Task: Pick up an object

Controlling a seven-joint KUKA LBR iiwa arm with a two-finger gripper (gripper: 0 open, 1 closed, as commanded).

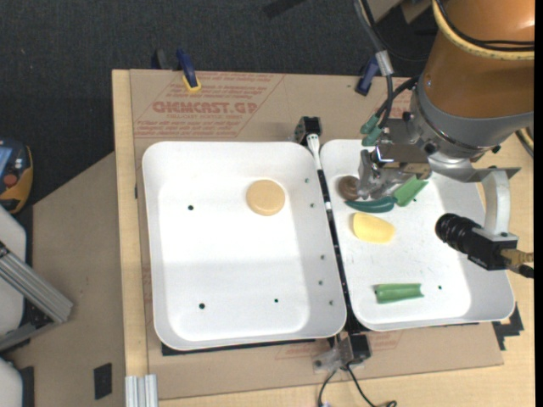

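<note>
Gripper (373, 185) is hanging low over the right bin (458, 265), at about the 10 o'clock part of that bin, with the grey and orange arm reaching in from 3 o'clock. Whether the gripper is spread or pressed together cannot be told from this angle, and nothing is visibly being held in it. Three things are lying crowded at its tip: a brown round piece (347, 186) is sitting just beside it at 9 o'clock, near the bin's left wall; a teal curved piece (379, 203) is lying right under it at 6 o'clock, seemingly touching it; and a green piece (410, 190) is resting tilted just beside it at 3 o'clock. A yellow lump (373, 228) is lying near the teal curved piece, at 6 o'clock from it and apart from the gripper. A green block (398, 292) is lying flat well apart from the gripper, toward the bin's 6 o'clock edge. In the left bin (221, 270), a tan disc (266, 197) is lying alone, toward 1 o'clock of that bin's middle. Both bins are sitting side by side on the brown counter (131, 227).
</note>
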